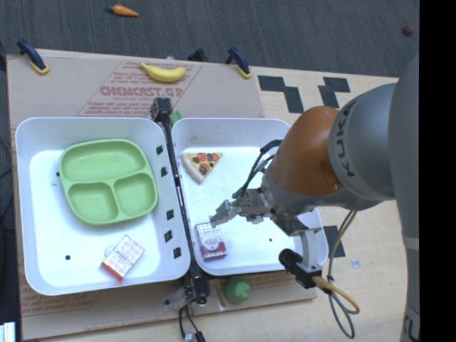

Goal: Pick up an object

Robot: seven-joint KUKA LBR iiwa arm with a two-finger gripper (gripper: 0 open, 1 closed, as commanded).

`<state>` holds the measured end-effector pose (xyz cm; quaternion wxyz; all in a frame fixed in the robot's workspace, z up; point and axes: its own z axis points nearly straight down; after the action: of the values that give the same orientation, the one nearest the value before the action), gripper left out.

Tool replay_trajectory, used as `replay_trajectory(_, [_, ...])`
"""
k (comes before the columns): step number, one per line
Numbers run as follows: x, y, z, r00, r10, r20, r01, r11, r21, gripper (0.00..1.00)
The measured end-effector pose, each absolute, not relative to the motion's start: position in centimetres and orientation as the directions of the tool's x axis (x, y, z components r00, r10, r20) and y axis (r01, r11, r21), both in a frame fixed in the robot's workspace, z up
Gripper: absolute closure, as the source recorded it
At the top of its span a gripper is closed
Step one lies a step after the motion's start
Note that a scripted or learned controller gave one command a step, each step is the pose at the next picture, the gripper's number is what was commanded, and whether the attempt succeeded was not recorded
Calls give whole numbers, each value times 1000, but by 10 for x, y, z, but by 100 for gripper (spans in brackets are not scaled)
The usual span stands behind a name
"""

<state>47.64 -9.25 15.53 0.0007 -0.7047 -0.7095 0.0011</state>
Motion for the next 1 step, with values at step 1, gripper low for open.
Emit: replay_trajectory(1, [502, -144, 91, -7, 1000, 0, 1000, 7, -3, 0])
